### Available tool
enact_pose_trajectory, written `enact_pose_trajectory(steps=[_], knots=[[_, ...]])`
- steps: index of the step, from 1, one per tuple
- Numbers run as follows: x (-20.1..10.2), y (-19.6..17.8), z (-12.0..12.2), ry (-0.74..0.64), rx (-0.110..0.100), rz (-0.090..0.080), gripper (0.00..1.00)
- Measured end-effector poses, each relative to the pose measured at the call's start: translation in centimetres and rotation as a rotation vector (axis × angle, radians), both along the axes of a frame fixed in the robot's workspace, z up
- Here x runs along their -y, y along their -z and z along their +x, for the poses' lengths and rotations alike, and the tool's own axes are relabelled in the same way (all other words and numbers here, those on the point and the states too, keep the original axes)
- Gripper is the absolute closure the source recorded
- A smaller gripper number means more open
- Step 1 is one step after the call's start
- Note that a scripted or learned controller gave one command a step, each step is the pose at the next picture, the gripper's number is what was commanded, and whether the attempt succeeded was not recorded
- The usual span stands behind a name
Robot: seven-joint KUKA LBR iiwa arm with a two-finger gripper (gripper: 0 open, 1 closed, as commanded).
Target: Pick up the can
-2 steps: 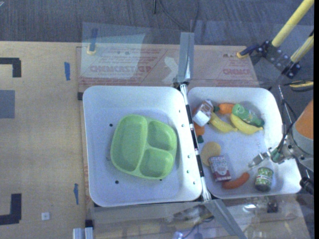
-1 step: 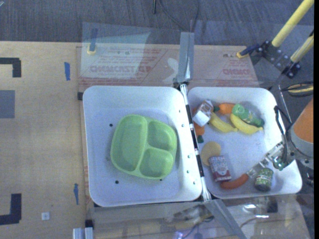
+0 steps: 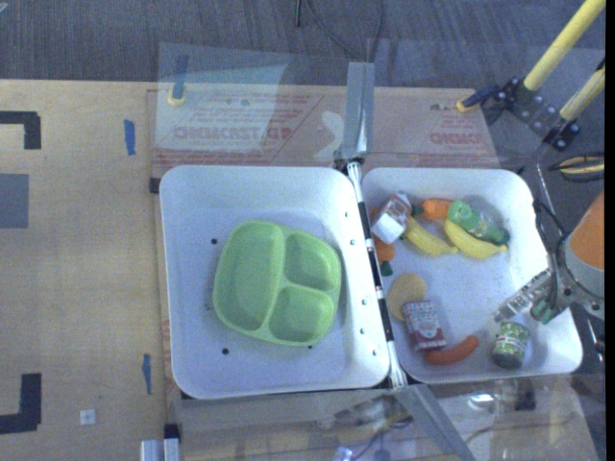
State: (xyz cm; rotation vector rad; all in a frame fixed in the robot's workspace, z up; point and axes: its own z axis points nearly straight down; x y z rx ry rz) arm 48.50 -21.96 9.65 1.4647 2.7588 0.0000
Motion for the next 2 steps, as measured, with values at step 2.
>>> enact_pose_trajectory(steps=[2], knots=[[0.21,0.80,-0.05,0.215,-0.004,0.014,0.00]])
